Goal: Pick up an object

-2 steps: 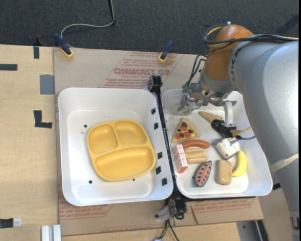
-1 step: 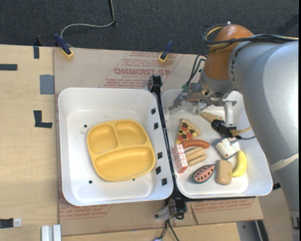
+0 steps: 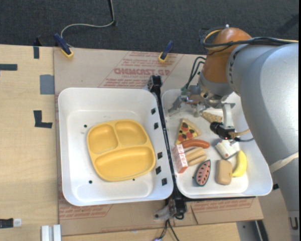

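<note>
My gripper (image 3: pixel 186 102) hangs over the far left part of the right bin (image 3: pixel 258 185), open, with nothing between its fingers. Just in front of it lies a toy pizza slice (image 3: pixel 187 130). Closer to the front are a red sausage (image 3: pixel 195 144), a hot dog bun (image 3: pixel 193 157), a pink bacon strip (image 3: pixel 179 158), a watermelon slice (image 3: pixel 202 172), a tan bread piece (image 3: pixel 223 172) and a yellow banana (image 3: pixel 239 164). A beige wedge (image 3: pixel 211 116) lies partly under the wrist.
The left bin (image 3: pixel 70 134) holds a yellow divided plate (image 3: pixel 121 149). A black divider (image 3: pixel 160 129) runs between the bins. A small white piece (image 3: pixel 224 148) sits by the banana. The grey arm covers the right bin's far right corner.
</note>
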Robot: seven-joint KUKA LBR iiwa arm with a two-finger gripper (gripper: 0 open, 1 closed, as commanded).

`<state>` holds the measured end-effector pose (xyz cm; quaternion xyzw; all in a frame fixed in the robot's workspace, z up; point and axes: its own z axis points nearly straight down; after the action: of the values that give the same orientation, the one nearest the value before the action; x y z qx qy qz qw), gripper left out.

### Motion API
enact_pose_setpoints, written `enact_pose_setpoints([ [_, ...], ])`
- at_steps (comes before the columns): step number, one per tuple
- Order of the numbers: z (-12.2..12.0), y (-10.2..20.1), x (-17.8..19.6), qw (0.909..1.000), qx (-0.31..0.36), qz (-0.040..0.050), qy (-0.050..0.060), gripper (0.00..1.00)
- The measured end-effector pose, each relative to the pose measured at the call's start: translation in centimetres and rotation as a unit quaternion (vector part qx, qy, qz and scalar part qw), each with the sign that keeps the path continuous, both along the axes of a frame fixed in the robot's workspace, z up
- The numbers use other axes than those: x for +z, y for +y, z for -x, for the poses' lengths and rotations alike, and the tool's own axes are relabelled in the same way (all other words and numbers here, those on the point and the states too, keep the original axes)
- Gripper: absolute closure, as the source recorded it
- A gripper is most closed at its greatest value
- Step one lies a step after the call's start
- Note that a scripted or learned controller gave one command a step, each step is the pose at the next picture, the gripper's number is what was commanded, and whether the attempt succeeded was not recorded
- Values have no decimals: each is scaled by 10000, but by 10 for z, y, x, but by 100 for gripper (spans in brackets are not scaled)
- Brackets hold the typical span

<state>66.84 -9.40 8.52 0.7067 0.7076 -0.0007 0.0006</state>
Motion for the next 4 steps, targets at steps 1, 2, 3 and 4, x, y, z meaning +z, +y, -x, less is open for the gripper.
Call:
enact_pose_setpoints([
  [1,0,0,0,10000,3,1,0,0],
  [2,0,0,0,10000,-1,3,-1,0],
  [3,0,0,0,10000,-1,3,-1,0],
  [4,0,0,0,10000,3,2,-1,0],
])
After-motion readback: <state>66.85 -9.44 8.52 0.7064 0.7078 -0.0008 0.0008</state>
